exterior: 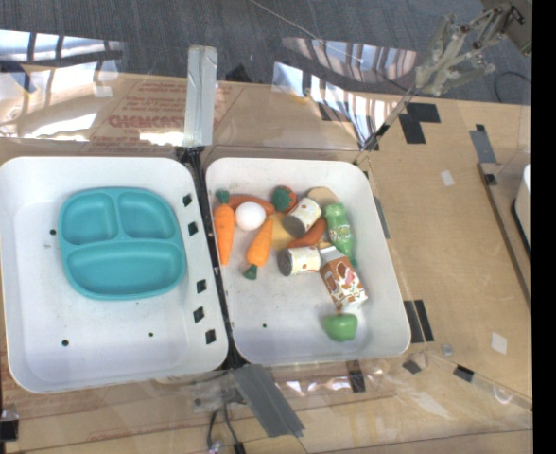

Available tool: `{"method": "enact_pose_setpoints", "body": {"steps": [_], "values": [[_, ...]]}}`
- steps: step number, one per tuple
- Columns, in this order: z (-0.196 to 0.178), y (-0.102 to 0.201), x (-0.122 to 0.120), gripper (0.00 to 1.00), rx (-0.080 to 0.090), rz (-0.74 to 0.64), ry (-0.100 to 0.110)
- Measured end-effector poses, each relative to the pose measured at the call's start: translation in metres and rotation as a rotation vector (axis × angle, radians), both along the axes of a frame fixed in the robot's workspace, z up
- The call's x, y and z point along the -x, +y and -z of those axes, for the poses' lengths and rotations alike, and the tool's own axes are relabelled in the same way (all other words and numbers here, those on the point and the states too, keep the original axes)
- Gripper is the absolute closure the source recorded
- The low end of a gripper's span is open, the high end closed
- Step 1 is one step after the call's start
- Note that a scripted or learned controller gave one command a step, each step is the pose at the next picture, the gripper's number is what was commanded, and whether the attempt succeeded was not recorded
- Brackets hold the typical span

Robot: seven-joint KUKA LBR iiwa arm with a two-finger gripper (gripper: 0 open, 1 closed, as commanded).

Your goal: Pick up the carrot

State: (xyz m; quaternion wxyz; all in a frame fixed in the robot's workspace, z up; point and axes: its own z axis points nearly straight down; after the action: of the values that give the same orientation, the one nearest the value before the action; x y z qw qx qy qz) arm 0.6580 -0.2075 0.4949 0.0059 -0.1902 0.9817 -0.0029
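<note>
Lying along the left wall of the right-hand shallow white plastic bin (302, 348), the orange toy carrot (224, 233) points downward. A second, similar one (259, 245) lies beside it. The metal two-finger gripper (445, 61) hovers upper right, apparently released.

Two white bins (32, 348) sit on a tan bench (448, 253). The divided plate (122, 242) is teal. Two orange carrots (224, 233) have green tops, beside a white egg (251, 217), a green pepper (340, 326) and a red-and-white patterned can (343, 284).
</note>
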Motion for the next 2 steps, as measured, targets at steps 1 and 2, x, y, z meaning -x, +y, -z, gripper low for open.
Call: {"method": "enact_pose_setpoints", "body": {"steps": [1, 2], "values": [[0.0000, 0.0000, 0.0000, 1.00, 0.001, -0.104, 0.000], [-0.0001, 0.0001, 0.0000, 1.00, 0.003, -0.200, 0.000]]}}
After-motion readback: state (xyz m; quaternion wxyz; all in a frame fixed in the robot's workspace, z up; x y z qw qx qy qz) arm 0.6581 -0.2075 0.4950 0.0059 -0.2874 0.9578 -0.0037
